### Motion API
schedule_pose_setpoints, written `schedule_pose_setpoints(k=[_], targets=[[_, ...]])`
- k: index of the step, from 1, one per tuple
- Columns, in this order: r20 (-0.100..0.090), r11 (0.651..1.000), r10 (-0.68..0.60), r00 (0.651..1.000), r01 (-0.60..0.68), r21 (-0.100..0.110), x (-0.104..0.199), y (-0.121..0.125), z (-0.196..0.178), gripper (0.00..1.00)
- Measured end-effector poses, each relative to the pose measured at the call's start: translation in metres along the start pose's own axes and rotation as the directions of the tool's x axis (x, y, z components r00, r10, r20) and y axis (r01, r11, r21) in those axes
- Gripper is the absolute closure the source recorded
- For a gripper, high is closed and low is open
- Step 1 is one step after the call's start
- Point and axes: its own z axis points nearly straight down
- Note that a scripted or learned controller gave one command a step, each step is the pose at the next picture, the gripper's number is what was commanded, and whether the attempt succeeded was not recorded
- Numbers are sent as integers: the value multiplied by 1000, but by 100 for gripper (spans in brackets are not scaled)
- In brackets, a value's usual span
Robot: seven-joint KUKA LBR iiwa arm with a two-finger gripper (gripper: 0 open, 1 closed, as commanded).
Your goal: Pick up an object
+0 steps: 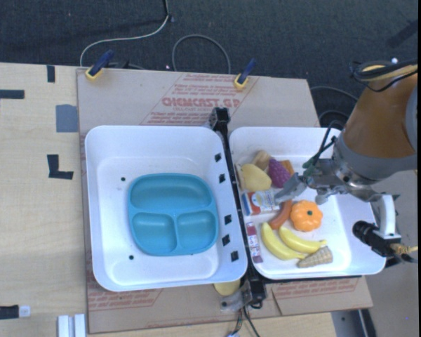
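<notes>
1. Near edge of desk: light wood w/ black marks; cardboard sheet lies under both bins.
2. Right bin, front: ice-cream cone toy lying flat, just beside 2 bananas along the front-left part.
3. Just behind bananas: orange pumpkin toy, touching or nearly touching a carrot on its left.
4. Left of carrot: small packet w/ red/blue print; another thin packet along the bin's left wall.
5. Tool sits low over the bin middle, above the carrot/pumpkin, near a purple item. Can't tell if it's open, closed, or gripping anything – too blurred/small.
6. Further back: yellow lemon-like fruit, small brown item and an orange piece behind it.
7. Arm comes in from right, orange band above grey wrist.
8. Left bin: blue divided plate, 3 compartments, roughly centred.
9. Far edge: 2 clamps, yellow and blue/yellow, pin the cardboard; cables on dark floor beyond.
</notes>
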Motion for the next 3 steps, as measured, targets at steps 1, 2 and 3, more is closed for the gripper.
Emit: schedule_pose_setpoints(k=[1,2,3], targets=[[1,1000,5,1000,-5,4,-57,9,56,0],[6,1000,-1,1000,1,-17,-42,57,145,0],[5,1000,-1,1000,1,-15,-13,105,143,0]])
